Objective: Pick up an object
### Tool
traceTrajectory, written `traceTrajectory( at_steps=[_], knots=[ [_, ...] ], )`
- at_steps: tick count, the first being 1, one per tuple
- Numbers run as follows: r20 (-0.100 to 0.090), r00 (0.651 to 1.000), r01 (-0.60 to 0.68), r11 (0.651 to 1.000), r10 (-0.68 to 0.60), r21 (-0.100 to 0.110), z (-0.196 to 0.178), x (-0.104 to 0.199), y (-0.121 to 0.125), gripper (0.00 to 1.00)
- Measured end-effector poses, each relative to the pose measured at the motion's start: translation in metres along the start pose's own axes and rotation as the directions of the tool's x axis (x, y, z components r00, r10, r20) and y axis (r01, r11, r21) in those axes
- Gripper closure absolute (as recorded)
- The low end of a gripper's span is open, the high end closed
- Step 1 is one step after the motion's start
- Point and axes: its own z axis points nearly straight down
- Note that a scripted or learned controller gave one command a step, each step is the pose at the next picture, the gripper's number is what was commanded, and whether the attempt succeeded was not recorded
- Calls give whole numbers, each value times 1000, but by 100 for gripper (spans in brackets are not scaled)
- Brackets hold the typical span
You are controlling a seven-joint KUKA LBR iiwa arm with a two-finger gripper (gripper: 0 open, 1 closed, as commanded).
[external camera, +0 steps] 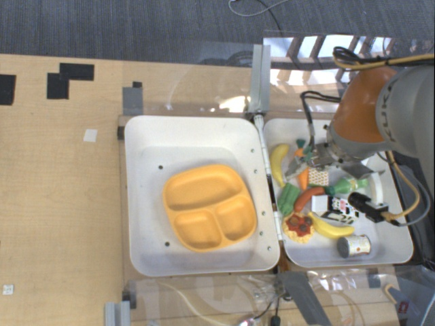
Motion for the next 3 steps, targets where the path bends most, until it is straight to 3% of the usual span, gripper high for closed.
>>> traceTrajectory(
  at_steps=[1,2,3],
  knots=[
    [1,1000,2,1000,-2,-11,-15,0,5,100],
    [-19,981,192,981,-192,21,-87,13,42,100],
    [-20,981,192,981,-191,21,-87,13,42,0]
  ],
)
